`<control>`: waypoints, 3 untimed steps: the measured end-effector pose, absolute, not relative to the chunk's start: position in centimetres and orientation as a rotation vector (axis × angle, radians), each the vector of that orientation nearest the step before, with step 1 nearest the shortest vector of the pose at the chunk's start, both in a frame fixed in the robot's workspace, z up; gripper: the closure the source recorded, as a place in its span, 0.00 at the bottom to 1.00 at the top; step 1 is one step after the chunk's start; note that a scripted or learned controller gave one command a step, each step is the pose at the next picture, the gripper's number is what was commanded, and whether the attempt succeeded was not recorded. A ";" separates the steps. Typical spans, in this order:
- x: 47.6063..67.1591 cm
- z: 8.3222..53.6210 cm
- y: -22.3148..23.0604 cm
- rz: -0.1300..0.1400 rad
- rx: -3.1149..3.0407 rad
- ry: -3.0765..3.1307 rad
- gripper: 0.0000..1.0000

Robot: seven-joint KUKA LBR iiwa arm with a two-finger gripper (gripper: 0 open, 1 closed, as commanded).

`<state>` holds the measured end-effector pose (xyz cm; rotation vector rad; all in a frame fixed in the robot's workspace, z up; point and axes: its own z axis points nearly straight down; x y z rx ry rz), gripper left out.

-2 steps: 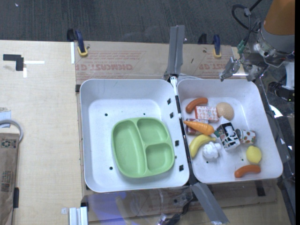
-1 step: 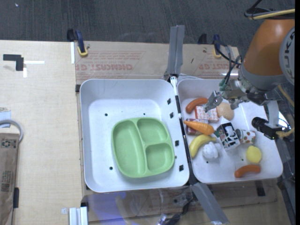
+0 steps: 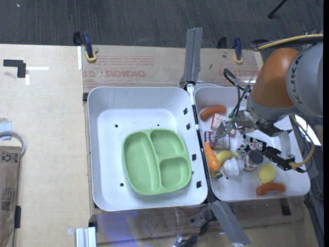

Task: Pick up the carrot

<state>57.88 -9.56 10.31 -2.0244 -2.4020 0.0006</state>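
The pincer (image 3: pixel 224 133) is seen low over the right bin (image 3: pixel 303 189), above a small packet (image 3: pixel 218 123); whether it is apart or together cannot be told at this slant. Nothing can be made out in its grasp.

The carrot (image 3: pixel 211 159) lies against the left wall of that bin, just below and to the left of the pincer, with its thin orange end toward the far side and its green top toward the near side. It is crowded: a yellow banana (image 3: pixel 224 156) and a white toy (image 3: pixel 231 167) are touching or just beside its lower half.

The approach is judged best made at the carrot's upper orange part, where it is freer of its neighbours. The pincer should be turned so that it closes across the carrot's width. Care is needed at the bin wall, since one side of the pincer must slip between wall and carrot. The green divided plate (image 3: pixel 156 161) in the left bin (image 3: pixel 103 138) plays no part.
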 end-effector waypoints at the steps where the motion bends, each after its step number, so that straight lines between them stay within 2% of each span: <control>1: 48.1 9.1 -14.0 0.001 -2.396 -2.029 0.00; 2: 63.1 15.4 -12.4 0.003 -2.574 -1.803 0.00; 3: 63.1 16.3 -12.4 0.009 -2.571 -1.807 1.00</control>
